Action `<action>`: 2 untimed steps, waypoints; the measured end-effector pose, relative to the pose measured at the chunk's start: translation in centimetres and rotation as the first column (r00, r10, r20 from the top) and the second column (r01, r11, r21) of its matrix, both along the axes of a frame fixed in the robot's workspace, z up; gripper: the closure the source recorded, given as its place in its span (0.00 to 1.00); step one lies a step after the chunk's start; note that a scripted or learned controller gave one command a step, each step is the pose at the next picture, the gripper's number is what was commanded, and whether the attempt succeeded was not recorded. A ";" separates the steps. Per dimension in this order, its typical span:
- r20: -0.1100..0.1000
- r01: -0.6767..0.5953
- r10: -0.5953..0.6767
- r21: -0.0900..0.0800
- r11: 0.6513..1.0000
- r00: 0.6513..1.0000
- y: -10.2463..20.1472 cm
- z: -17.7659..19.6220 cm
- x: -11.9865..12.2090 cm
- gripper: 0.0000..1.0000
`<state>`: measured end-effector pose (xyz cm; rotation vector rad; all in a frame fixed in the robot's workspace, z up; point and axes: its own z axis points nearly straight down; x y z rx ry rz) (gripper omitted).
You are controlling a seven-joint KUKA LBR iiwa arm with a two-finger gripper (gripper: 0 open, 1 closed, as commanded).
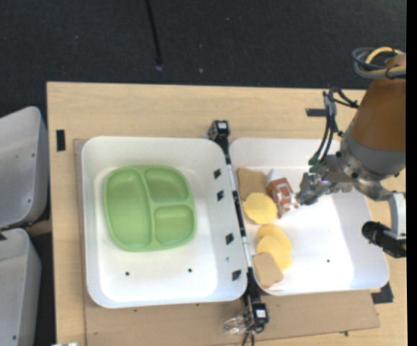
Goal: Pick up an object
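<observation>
Pale wooden table (64,107) carries two white bins; the right bin (353,265) holds a red-brown packet (281,193) crowded by yellow discs (260,208). The gripper (308,192) hovers just beside it, finger spread indiscernible. Descending off-centre risks nudging it into neighbours.

Red-brown packet (281,194) tilted, right bin's (338,265) left side.

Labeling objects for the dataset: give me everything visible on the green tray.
The green tray is a pale green divided plate, plastic-looking, rounded-rectangular, with three compartments: one long, two smaller. All hold nothing. It lies flat, slightly rotated, on the floor of the left bin, nearer its left wall, touching only the bin.
</observation>
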<state>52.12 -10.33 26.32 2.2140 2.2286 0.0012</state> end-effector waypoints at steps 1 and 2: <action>0.002 -0.001 0.001 0.000 1.000 1.000 5.2 0.5 2.0 1.00; -0.001 0.000 0.000 0.000 1.000 1.000 10.0 -1.3 3.6 1.00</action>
